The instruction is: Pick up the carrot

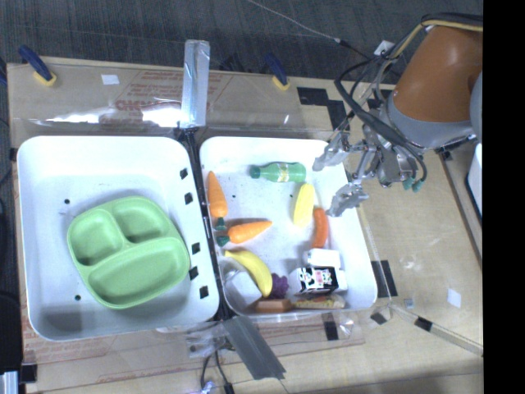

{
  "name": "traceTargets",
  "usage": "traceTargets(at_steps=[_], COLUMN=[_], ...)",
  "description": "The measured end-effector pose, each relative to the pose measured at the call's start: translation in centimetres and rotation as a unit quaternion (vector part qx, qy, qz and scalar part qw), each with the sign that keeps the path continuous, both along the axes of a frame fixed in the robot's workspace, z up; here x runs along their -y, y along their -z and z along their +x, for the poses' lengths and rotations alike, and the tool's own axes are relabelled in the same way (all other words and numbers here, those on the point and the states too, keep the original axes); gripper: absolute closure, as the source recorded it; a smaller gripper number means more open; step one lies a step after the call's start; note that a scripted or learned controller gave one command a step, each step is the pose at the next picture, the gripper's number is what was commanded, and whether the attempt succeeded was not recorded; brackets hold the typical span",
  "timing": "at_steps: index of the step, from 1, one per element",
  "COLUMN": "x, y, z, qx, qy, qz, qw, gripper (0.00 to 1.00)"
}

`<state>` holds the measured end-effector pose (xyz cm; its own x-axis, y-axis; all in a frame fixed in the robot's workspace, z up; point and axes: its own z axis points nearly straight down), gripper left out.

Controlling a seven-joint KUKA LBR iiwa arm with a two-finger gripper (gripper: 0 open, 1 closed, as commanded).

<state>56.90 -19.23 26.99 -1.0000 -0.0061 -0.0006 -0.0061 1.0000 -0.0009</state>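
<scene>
Overhead, the grey arm with its orange band reaches in from the right, and its two-finger gripper (338, 175) hangs above the right rim of the right-hand shallow white bin (271, 144). Its metal fingers (326, 156) stand spread apart with nothing between them.

Inside that bin, three orange carrot-shaped toys lie apart from one another. One orange carrot (216, 195) lies lengthwise along the left wall; a second carrot with a green stub (244, 231) lies slantwise just below it, near the bin's middle; a third, shorter orange carrot (320, 227) lies near the right wall, just below the gripper. Between them a pale yellow corn-like piece (303, 204) lies upright in the picture, and a green plastic bottle (278, 171) lies on its side toward the far wall. A yellow banana (254, 270) curves near the front, beside a small black-and-white carton (317, 279).

A green divided plate (127, 250) sits in the left-hand white bin (41, 162). Both bins rest on the tabletop (426, 277).
</scene>
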Motion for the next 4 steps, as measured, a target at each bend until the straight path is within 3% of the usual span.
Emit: traceTargets(at_steps=[1,2,3,4], x=[-5.7,-10.2,-10.3,-17.7], y=[11.7,17.9,16.6,7.7], z=[-2.0,-5.0,-4.6,-8.0], qx=[-0.004,-0.002,0.003,0.001], qy=[0.086,0.229,0.224,0.398], qz=[0.0017,0.0010,0.0013,0.0021], qw=[0.9963,0.9735,0.9745,0.9173], gripper=[0.00,0.00,1.00,1.00])
